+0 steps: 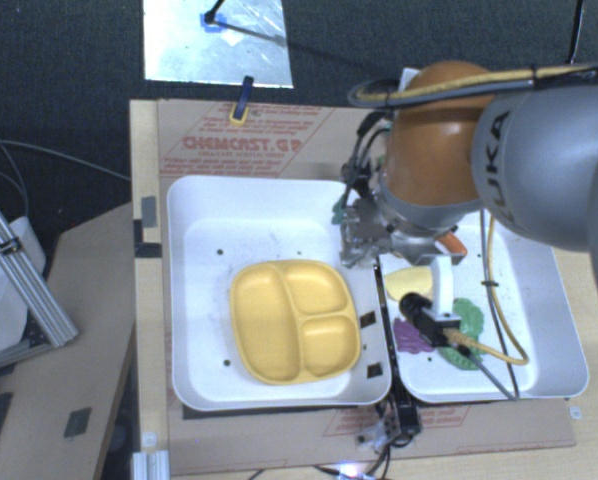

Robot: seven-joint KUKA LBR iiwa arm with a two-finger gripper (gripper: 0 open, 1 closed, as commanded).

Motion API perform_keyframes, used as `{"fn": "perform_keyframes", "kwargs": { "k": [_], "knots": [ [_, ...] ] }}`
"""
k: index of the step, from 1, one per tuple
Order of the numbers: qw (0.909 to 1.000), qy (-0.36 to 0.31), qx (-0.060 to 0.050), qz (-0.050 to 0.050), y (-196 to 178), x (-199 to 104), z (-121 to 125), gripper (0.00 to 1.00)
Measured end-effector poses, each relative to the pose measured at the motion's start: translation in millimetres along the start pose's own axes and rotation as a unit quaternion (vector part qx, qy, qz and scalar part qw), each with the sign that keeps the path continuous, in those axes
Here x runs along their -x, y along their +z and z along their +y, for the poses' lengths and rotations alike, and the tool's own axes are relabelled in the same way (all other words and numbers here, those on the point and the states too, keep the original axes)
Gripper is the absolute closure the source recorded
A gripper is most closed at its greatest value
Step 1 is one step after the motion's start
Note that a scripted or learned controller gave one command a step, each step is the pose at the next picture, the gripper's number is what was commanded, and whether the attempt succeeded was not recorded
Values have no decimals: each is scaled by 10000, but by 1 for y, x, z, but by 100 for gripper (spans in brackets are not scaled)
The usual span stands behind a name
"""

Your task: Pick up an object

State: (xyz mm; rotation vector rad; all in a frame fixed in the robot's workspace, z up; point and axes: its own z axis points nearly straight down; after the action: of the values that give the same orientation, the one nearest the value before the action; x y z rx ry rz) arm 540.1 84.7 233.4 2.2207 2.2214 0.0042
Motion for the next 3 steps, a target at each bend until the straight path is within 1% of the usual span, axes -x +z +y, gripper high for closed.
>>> {"fn": "perform_keyframes", "kwargs": {
  "k": [1, 2, 3],
  "knots": [
    [10000, 2, -2, 1, 0, 0, 0, 0],
    [10000, -42, -40, 3, 30, -59, -53, 0],
    [10000, -30, 70, 0, 150, -81, -15, 0]
  ]
}}
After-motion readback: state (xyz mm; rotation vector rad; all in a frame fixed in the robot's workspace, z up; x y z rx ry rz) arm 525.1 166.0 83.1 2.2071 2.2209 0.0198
